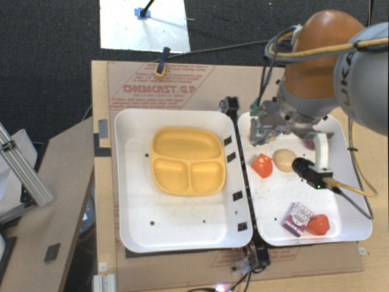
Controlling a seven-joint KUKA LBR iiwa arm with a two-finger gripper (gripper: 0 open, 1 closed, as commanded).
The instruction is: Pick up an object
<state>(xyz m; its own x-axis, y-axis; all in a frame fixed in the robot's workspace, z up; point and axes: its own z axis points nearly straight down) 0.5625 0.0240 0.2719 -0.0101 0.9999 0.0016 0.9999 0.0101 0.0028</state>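
Left edge: an aluminium rail (21, 172) lies slanted on a grey side table (64, 181). Dark carpet (42, 47) surrounds the bench.
Top: a white sheet (143, 26) lies on the carpet with a small blue piece (143, 13) on it. A thin rod runs up from that piece.
Bench surface: a brown cardboard sheet (176, 81) printed in red letters lies under both bins. A yellow and blue clip (161, 67) sits on its far edge.
Left bin (137, 208): white and shallow, with a few dark specks on its floor. A yellow divided plate (187, 161) lies flat near the middle, three compartments facing up.
Seam: black clips (237, 194) join the two bins along their shared rims.
Right bin (270, 202): white, and holds all the loose objects.
Gripper (262, 134): over the far left part of the right bin. Whether it is parted or closed does not read from this angle, and I see nothing gripped.
Red block (262, 165): on the bin floor just in front of the gripper.
Beige egg (283, 159): just right of the red block.
Purple packet (297, 217): near corner of the right bin, touching a red-orange lump (318, 224) on its right.
White piece (321, 152): upright by the far right side.
Arm (322, 47): orange band, with grey body entering from the right.
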